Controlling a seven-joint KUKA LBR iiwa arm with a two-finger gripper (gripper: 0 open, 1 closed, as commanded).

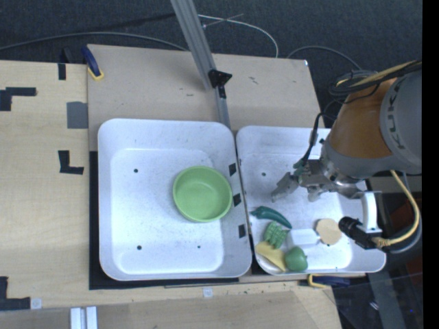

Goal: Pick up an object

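Observation:
My gripper [295,193] hangs over the middle of the right bin [264,146], open, with nothing between its fingers. Just below it, at the front of that bin, lie a dark green curved piece [271,215], a light green ridged piece [275,234], a yellow piece [268,255], a round green ball [295,258] and a tan disc [329,231]. A green bowl [202,193] sits upright in the left bin [130,146], well left of the gripper.
A grey pole [194,33] slants down from the top to the wall between the bins. Cables [254,29] run across the dark floor behind the bench. The arm's orange band [363,125] stands over the right bin's right side.

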